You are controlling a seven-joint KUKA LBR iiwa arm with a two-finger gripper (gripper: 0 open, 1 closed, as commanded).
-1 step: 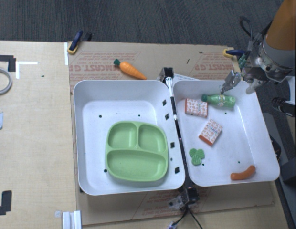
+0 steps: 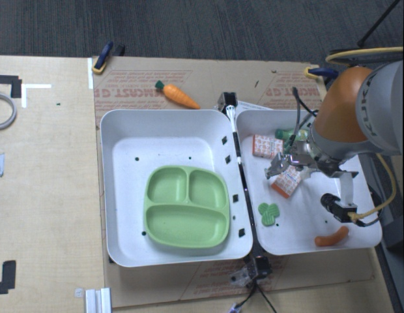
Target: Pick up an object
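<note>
Green, three-compartment plastic plate (image 2: 187, 206): lies flat in the left white bin (image 2: 117, 194), near the middle, apart from all other items.

Orange toy carrot with green top (image 2: 178, 95): rests on the cardboard bench surface, beyond the far rim of the left bin, outside both bins.

Green clover-shaped toy piece (image 2: 269, 214): sits in the right white bin (image 2: 287, 243), towards its near left side, clear of the arm.

Red-and-white printed packet (image 2: 266, 146): far part of the right bin, just left of the arm's wrist.

Small red-and-white carton (image 2: 287, 181): tilted, directly at the metal two-finger gripper (image 2: 280, 167), which is low in the bin and touching or just above it. Likely the pick target. Whether the pincer is spread or closed, and whether it has hold of anything, cannot be told from this view.

Orange sausage-shaped toy (image 2: 331, 237): near right corner of the right bin.

Risks, as judged: the carton lies askew, so the pincer may catch one corner and let it pivot out; the neighbouring packet is close enough to be nudged or clamped alongside.
</note>
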